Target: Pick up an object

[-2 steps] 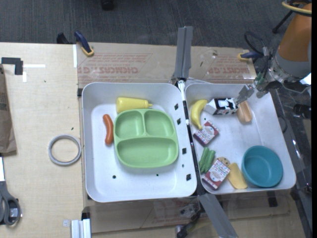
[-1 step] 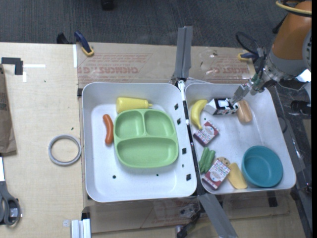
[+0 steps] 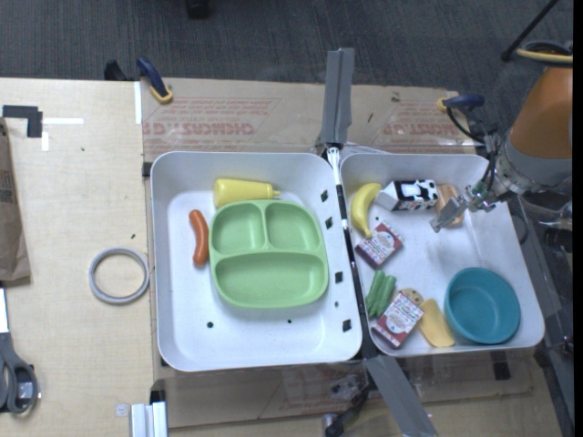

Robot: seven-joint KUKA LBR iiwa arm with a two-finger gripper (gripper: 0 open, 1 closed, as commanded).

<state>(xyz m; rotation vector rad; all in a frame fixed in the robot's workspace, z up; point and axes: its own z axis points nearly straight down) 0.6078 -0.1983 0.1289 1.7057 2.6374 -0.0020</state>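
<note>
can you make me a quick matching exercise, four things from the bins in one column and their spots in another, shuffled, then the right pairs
Things:
1. green divided plate
2. blue bowl
3. banana
4. orange sausage

Places:
A. right bin, near right corner
B. left bin, left of the plate
C. middle of the left bin
D. right bin, far left, by the divider

Pairs: 1-C, 2-A, 3-D, 4-B

Dark carpet [image 3: 273, 16], light wooden bench [image 3: 73, 198].
</note>
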